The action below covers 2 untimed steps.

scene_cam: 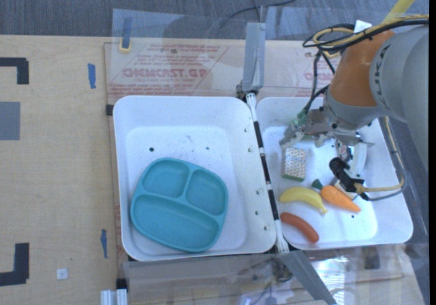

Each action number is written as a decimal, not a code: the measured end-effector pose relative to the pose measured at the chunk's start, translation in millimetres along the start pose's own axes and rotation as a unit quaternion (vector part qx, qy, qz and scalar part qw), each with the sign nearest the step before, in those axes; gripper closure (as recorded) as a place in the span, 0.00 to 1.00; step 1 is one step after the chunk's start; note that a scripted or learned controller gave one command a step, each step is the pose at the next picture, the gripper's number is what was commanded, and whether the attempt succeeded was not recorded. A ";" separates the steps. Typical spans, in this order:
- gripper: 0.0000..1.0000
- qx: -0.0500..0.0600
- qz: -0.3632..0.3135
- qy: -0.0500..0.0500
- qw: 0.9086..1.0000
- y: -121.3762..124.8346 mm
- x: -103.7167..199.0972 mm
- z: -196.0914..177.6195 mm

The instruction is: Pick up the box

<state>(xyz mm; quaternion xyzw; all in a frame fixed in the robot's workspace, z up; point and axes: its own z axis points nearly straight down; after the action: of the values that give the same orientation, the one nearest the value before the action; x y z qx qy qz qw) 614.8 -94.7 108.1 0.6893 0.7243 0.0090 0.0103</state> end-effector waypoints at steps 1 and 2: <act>0.00 0.009 -0.048 0.001 0.999 -19.5 1.6 18.7; 1.00 0.007 -0.047 0.001 0.999 -18.0 1.1 7.8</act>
<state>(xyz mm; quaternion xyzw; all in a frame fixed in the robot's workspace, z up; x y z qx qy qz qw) 597.0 -94.5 99.8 0.6543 0.7562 0.0043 0.0053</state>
